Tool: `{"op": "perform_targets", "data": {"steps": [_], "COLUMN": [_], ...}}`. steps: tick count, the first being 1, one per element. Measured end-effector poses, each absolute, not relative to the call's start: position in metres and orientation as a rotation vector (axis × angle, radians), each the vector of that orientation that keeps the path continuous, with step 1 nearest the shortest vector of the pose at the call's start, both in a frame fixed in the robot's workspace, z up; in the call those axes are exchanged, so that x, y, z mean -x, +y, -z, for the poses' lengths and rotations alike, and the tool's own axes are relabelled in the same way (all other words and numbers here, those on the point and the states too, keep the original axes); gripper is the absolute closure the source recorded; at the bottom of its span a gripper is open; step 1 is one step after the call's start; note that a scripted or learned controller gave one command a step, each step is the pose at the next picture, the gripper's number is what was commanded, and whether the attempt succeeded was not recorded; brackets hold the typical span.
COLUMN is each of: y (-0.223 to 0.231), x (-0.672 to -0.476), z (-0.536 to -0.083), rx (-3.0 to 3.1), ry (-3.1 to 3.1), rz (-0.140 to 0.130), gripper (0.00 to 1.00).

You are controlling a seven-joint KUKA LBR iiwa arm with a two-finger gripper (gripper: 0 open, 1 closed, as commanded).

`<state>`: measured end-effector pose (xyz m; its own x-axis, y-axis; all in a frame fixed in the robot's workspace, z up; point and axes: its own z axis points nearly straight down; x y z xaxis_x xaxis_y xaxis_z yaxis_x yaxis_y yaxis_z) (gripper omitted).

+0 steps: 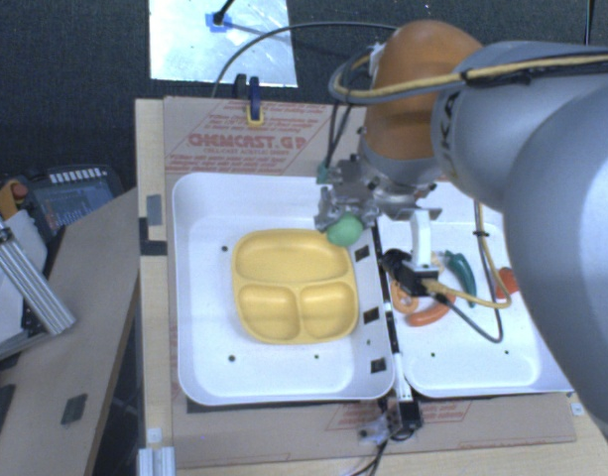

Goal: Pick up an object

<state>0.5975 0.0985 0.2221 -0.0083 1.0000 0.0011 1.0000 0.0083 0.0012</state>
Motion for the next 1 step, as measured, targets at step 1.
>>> {"op": "perform_targets", "data": {"steps": [1], "y": [0.096], "x": [-0.5973], "z": [-0.223], "rx": [-2.216], "ry": [2.226], "rz": [-0.002], "gripper": [0.0]}}
